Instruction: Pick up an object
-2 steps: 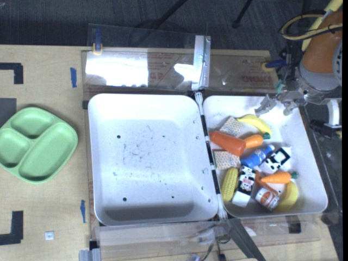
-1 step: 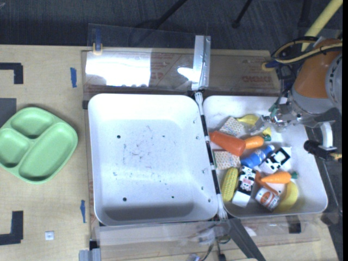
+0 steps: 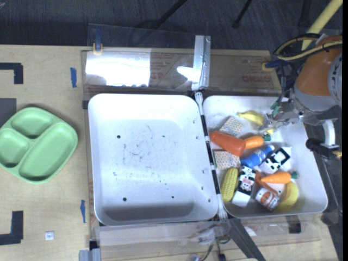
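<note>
The right bin [image 3: 318, 200] holds a pile of toy food. An orange bottle [image 3: 235, 142] lies across its left side, with a yellow banana [image 3: 251, 116] behind it and a blue bottle [image 3: 256, 157] in front. Nearer the front are a corn cob [image 3: 229, 181], a carrot [image 3: 276, 177], a cow-patterned carton [image 3: 246, 182], a can [image 3: 267, 198] and a yellow fruit [image 3: 292, 196]. My gripper [image 3: 276, 116] hangs over the bin's back right part, just right of the banana. Nothing is visibly between its fingers.
The left bin [image 3: 109, 113] stands beside the right one. A green divided plate [image 3: 37, 143] rests on the bench at far left. A clear plastic panel [image 3: 142, 64] and a metal bracket [image 3: 201, 61] stand behind the bins. Cables run by the arm at right.
</note>
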